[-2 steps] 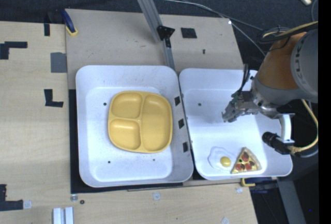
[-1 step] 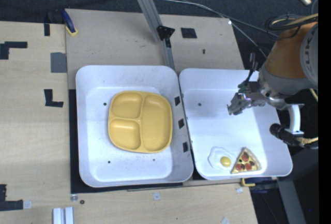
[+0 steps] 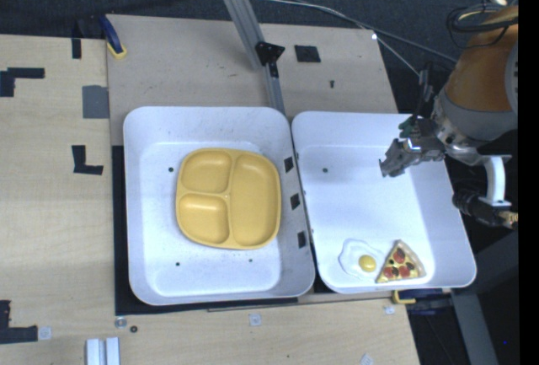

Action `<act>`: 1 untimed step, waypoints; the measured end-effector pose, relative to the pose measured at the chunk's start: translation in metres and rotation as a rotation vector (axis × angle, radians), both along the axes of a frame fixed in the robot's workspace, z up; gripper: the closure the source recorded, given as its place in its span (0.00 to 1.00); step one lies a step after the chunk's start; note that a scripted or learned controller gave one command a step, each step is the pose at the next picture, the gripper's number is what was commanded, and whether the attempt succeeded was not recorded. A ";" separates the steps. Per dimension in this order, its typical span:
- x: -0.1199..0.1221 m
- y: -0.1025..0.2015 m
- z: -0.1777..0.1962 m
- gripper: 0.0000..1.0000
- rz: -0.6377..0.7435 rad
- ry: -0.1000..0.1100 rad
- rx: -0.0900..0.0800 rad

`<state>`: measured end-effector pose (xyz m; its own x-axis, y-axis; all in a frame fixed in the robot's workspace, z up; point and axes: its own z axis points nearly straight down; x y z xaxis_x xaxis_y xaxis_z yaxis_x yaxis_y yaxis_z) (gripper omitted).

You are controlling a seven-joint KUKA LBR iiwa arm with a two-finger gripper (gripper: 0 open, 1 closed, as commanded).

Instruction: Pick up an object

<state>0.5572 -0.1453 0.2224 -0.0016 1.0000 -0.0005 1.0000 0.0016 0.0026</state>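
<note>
Camera view: grey arm w/ orange band reaches in from right, wrist bent down over right bin [image 3: 438, 186]. Tool [image 3: 394, 163] hangs above bin's upper part; can't tell its state, nothing seen in it. Near bin's front edge lie a flat fried egg toy [image 3: 360, 259] & a triangular pizza slice toy [image 3: 399, 263], touching. Left bin [image 3: 143, 186] holds a smooth yellow 3-section plate [image 3: 228, 197].

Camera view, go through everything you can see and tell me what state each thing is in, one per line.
Yellow divided plate: lying flat in the left bin, nothing in its compartments.
Fried egg toy: lying flat in the right bin, near the front edge.
Pizza slice toy: lying flat beside the egg, untouched.
Gripper: over the right bin's far right side, away from both toys.
</note>
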 end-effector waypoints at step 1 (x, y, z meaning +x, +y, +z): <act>0.013 0.056 0.009 1.00 0.006 0.003 0.003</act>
